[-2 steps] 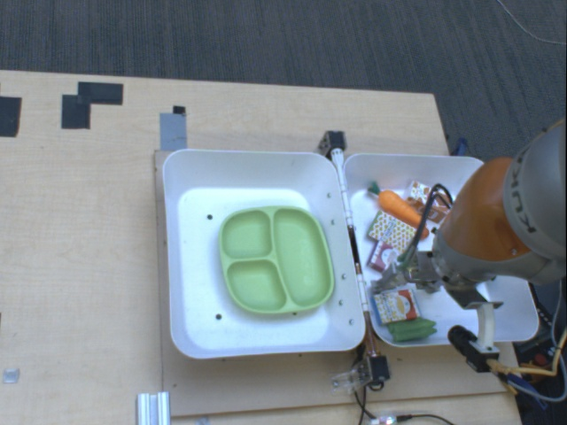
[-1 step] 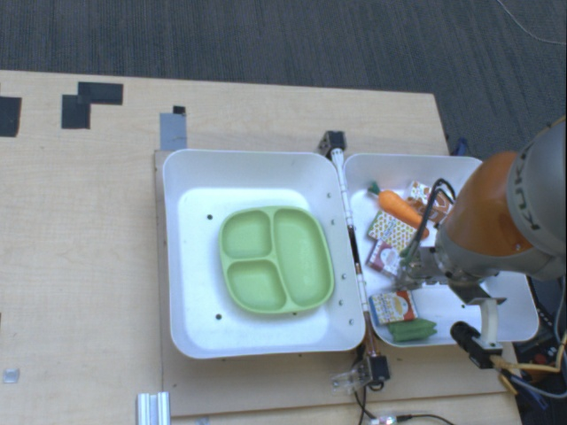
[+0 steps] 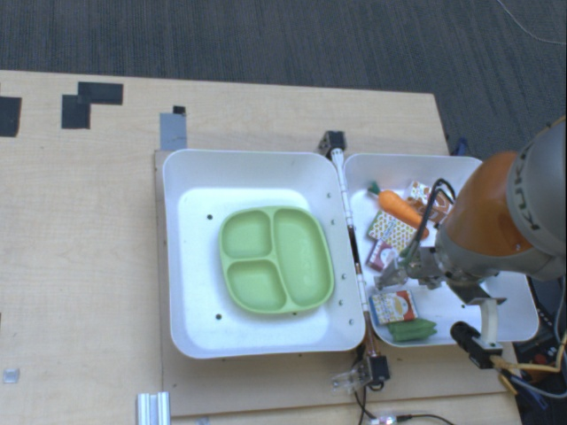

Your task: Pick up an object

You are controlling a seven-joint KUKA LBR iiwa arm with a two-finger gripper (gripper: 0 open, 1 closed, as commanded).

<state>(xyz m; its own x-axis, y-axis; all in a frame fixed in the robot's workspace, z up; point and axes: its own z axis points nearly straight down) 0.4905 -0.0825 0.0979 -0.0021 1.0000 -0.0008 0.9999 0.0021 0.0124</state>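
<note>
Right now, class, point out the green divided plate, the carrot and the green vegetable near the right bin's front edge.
green divided plate [image 3: 276, 261]: camera view, on the ridge between its compartments.
carrot [image 3: 400, 207]: camera view, mid orange body.
green vegetable [image 3: 413, 330]: camera view, its middle.

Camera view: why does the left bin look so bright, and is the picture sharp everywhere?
In the camera view, the left bin glows with washed-out white glare around the green divided plate; the arm looks soft and casts a shadow over the right bin, where the small packets are too blurry to read.
</note>
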